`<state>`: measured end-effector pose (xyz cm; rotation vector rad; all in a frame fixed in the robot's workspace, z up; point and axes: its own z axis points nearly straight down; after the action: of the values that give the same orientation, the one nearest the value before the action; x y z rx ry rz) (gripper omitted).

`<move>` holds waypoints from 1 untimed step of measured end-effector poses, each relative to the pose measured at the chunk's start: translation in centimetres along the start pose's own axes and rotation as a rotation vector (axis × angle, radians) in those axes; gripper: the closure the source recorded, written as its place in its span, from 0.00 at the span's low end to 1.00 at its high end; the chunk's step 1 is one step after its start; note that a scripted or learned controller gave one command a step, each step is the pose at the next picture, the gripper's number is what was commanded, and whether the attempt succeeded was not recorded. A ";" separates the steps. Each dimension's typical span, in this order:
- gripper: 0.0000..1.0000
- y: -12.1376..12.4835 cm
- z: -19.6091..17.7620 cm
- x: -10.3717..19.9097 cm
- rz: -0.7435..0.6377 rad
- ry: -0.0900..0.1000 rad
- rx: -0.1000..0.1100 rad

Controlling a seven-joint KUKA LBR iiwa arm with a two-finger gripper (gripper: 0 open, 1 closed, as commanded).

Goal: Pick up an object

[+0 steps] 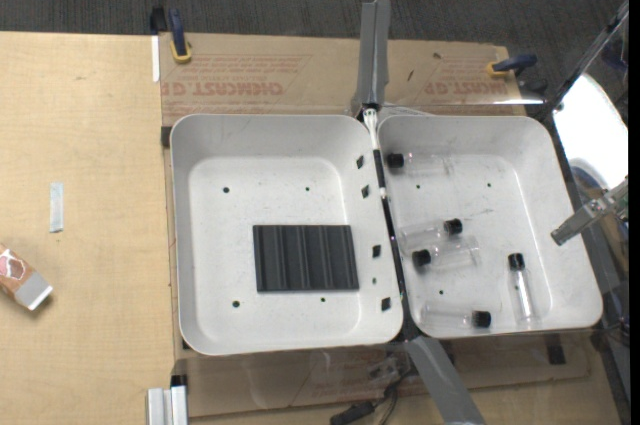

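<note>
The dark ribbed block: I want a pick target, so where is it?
In the camera view, the dark ribbed block lies flat in the left bin, toward its front, apart from the vials in the right bin.

A cardboard sheet lay at twelve o'clock, pinned by two clamps. At nine o'clock sat a small metal strip and, possibly, an eraser.

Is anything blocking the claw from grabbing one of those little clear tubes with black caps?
Nothing visible does. The tubes lie in the open on the right bin's floor, apart from one another, with nothing on top. The claw hangs at that bin's right rim, nearest that tube.
</note>
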<state>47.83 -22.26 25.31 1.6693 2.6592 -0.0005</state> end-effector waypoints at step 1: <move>0.00 0.1 -9.8 0.0 -0.241 -0.002 -0.001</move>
<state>47.90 -22.25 35.10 1.3370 2.8383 -0.0010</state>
